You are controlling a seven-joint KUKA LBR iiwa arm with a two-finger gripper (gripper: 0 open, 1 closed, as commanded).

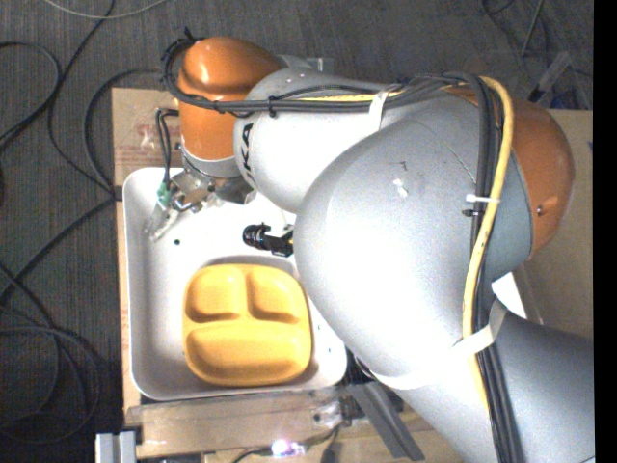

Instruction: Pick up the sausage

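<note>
**Q.** Which step of the task is in hand?

**A.** Judged as the approach. The end effector (159,218) hangs low over the far left corner of the left bin (140,355), angled toward the bin floor. Whether it is open or closed cannot be told from this slant.

**Q.** Where is the sausage, and how does it look?

**A.** Neither can be told. The arm (405,239) covers the right of the worktop (130,123) and part of the left bin. The one large item in view is a yellow divided plate (249,326), at the near side of that bin.

**Q.** What does the next move call for?

**A.** Probably locating the sausage first, then lowering squarely over it, well apart from the plate and the bin wall.
</note>
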